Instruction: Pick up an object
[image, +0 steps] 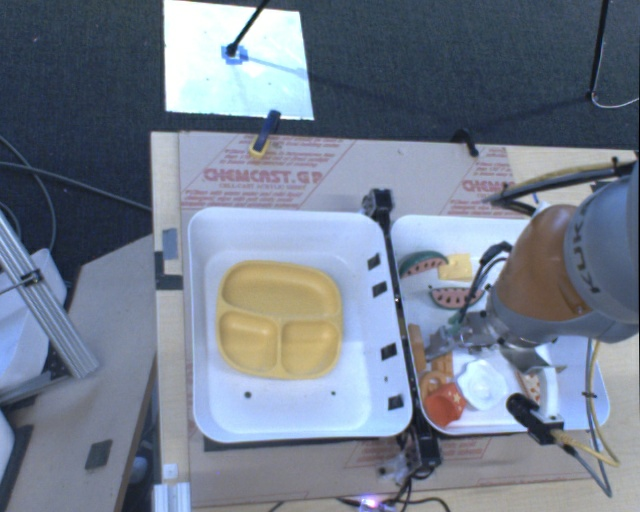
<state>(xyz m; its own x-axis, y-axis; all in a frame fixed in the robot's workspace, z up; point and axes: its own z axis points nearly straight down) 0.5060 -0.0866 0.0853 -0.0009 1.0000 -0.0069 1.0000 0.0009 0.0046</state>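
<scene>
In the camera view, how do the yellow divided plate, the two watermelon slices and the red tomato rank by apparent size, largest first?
1. Yellow divided plate, by far the largest.
2. Red tomato.
3. The two watermelon slices look about equal; I would not rank them against each other.

A yellow divided plate (280, 319) lies in the left bin (205, 300). The arm (560, 270) hangs over the right bin (420, 232), above watermelon slices (424, 264), a tomato (445, 404) (red, near the front) and a white piece (481, 384).
</scene>
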